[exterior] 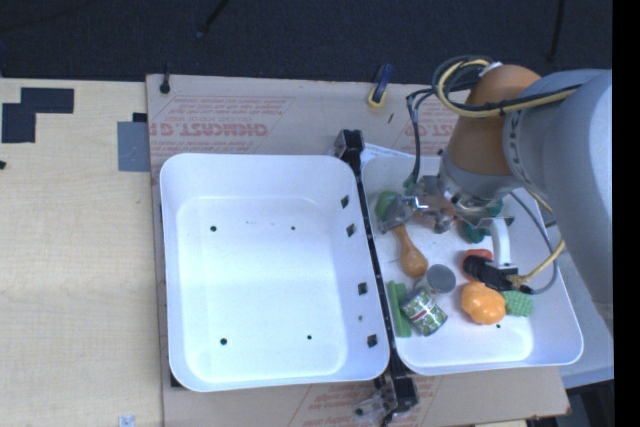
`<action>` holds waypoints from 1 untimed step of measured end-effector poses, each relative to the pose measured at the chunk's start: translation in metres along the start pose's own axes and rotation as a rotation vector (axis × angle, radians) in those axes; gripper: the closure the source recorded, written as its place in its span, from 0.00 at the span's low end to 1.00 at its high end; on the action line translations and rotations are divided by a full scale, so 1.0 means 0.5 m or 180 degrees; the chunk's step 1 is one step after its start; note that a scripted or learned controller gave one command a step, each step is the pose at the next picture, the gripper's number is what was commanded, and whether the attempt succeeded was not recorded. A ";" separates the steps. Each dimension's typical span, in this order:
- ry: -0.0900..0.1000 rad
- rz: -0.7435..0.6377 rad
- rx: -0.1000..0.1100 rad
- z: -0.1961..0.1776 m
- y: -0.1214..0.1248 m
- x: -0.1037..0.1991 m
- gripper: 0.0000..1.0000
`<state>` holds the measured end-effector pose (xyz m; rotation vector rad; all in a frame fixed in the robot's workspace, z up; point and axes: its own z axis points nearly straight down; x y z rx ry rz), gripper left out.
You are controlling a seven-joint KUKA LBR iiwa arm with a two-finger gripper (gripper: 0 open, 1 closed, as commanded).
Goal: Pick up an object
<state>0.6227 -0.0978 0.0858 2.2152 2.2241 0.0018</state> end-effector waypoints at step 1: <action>0.0010 0.0015 0.0027 -0.022 -0.008 0.000 1.00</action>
